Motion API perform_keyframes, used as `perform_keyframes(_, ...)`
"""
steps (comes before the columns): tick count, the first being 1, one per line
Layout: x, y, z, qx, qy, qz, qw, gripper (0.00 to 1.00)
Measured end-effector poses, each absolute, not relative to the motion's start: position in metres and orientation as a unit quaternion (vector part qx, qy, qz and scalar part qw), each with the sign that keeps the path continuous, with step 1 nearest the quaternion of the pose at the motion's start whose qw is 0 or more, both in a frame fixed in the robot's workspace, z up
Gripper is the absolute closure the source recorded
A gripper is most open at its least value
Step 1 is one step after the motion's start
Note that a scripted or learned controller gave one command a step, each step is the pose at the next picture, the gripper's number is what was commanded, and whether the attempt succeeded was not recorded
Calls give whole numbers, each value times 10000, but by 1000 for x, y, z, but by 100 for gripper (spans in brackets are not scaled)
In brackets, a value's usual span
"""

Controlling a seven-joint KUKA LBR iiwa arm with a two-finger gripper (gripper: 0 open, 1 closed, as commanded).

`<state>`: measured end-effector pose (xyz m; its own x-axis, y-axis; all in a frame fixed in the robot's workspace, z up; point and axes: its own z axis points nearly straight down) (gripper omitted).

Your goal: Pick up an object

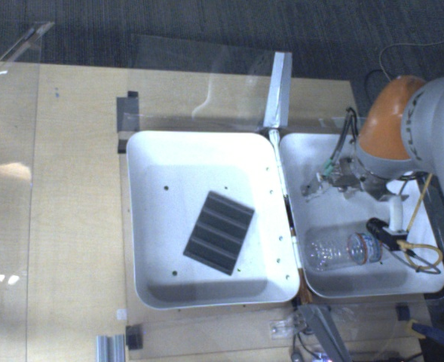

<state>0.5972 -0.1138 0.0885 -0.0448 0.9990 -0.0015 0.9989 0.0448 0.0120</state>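
- You see the arm (pixel 425 127) reaching in from the right, its orange band (pixel 387 123) above the far right part of the right bin (pixel 357 286).
- The pincer (pixel 323 183) hangs over the far half of that bin, pointing left toward the wall that the two bins share.
- You cannot tell from this view whether the pincer is released or clenched; the metal parts at its tip are too small and tangled to read. Nothing shows as gripped in it.
- A clear bottle (pixel 336 251) lies on its side on the floor of the right bin, in the near half, with its length running left to right. A bluish patch shows near its right end.
- The bottle is nearer to you than the pincer and apart from it, with bare white floor between them.
- In the left bin (pixel 154 164) you have a dark ribbed slab (pixel 219 232), lying flat and turned at a slant, a little near of the bin's middle. It touches none of the walls.
- The slab is well apart from the pincer, on the other side of the shared wall.
- Both bins sit side by side on the pale wooden counter (pixel 56 202), and a grey metal post (pixel 278 89) stands at the far end of the seam between them.
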Motion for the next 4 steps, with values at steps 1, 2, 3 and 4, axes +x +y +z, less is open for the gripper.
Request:
perform_keyframes(1,671,-101,107,6530,7573,27,35,0)
perform_keyframes(2,649,-79,187,5478,8366,24,39,0)
perform_keyframes(3,638,-141,193,5875,8092,18,35,0)
perform_keyframes(4,589,-159,89,5656,8247,28,54,0)
